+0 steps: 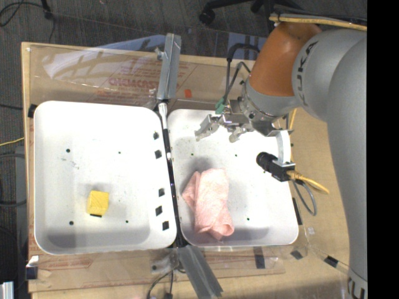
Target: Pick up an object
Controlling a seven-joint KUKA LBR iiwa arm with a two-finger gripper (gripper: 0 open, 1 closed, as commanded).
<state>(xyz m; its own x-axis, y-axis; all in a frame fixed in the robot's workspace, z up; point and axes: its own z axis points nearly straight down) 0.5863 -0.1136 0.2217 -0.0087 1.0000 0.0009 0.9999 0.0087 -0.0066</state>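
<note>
Grey arm (330,98) bent in from the right, claw (219,129) open, fingers spread, empty.

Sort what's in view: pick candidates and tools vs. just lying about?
Job:
- pink cloth, right bin
- yellow block, left bin
- gripper, open, above the right bin's far end, holding nothing

Lying about:
- divider bar between the bins
- plastic sheet behind the left bin
- chair base on the floor

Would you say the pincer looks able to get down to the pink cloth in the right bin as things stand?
Probably yes. The pincer hangs over the right bin, above its far part, and the pink cloth lies uncovered nearer the front with nothing on it or between them.
</note>
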